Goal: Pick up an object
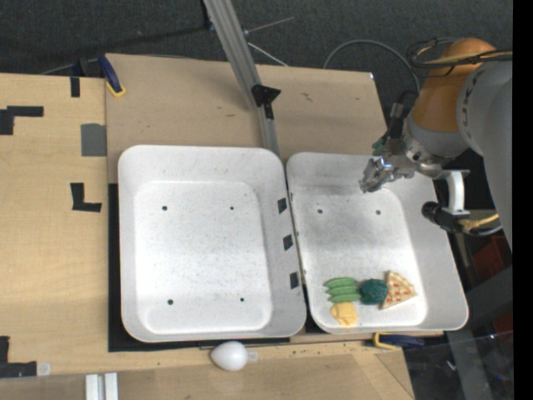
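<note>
Several small toy foods lie together near the front of the right bin [433, 248]: a green pea pod [340, 287], a dark green broccoli piece [373, 290], a pizza slice [399, 290] and a yellow piece [344, 312]. My gripper [375, 176] hangs over the far right corner of that bin, well behind the toys. It is small and seen from above, and nothing shows between its fingers.
The left bin [133, 223] sits beside the right one. A white egg-shaped object [229, 356] lies on the bench in front of the left bin. A slanted metal pole [241, 57] rises behind the bins. A blue clamp [111, 75] sits at the board's far left corner.
</note>
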